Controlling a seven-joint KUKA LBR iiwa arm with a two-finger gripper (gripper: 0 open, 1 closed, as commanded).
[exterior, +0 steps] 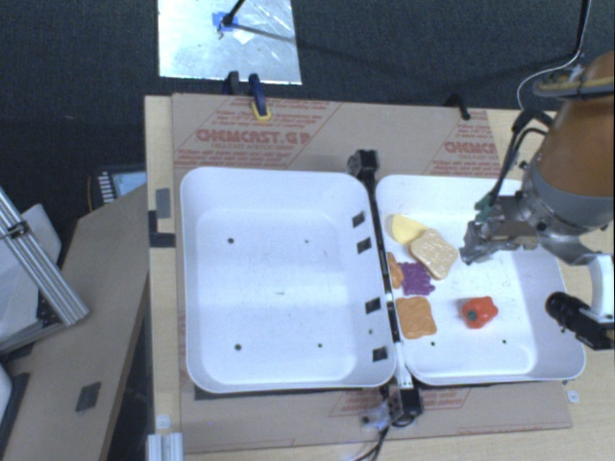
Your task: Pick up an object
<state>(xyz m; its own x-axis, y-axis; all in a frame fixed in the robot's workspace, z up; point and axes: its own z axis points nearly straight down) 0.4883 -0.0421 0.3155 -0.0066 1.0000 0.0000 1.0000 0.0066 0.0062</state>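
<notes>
Five food toys lie in the right bin (548, 353); the gripper (473, 251) hangs just beside the cracker (434, 253), grip state unclear.

Red print "CHEMCAST GP" on the brown cardboard sheet (317, 123) that lies under the two white bins, readable just behind the far edge of the left white bin (279, 185). Same red print repeats behind the right white bin (538, 353), only partly legible, starts "CHEMC". More red lettering on the cardboard along the bins' near edge, too small to read.
</notes>
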